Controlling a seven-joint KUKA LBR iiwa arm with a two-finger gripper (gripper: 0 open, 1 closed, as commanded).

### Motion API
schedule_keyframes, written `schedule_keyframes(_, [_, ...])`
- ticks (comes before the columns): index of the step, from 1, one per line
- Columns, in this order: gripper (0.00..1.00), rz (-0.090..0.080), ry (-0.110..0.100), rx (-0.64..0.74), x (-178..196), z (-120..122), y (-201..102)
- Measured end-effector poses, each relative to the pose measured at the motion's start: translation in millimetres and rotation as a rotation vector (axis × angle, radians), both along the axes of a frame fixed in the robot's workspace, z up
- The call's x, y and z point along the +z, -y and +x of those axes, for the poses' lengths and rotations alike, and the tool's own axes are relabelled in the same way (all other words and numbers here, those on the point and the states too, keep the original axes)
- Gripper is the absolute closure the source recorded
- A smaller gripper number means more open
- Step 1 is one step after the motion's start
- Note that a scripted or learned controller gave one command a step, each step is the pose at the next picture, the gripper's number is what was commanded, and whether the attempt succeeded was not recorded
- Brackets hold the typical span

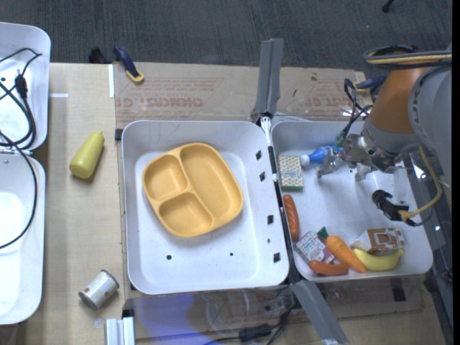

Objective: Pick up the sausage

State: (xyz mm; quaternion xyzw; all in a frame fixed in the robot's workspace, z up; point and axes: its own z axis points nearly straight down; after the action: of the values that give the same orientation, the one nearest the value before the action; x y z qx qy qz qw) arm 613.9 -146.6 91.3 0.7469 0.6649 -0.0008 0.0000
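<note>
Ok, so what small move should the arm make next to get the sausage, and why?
Probably shift the gripper toward the view's lower left and stop above the sausage. The sausage lies along the right bin's left wall, and the gripper sits near the bin's far end.

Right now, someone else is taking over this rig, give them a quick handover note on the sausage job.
Gripper: over the back of the right bin, beside a blue bottle; nothing seen in it.
Sausage: lying along the right bin's left wall, just below a small green box, apart from the gripper.
Done: nothing yet; the sausage is on the bin floor.
Left: move to the sausage, grip it, lift it.
</note>
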Motion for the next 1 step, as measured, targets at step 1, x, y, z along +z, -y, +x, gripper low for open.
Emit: schedule_keyframes(1, [0.00,0.001,-0.001,0.029,41.9,-72.4,-18.5])
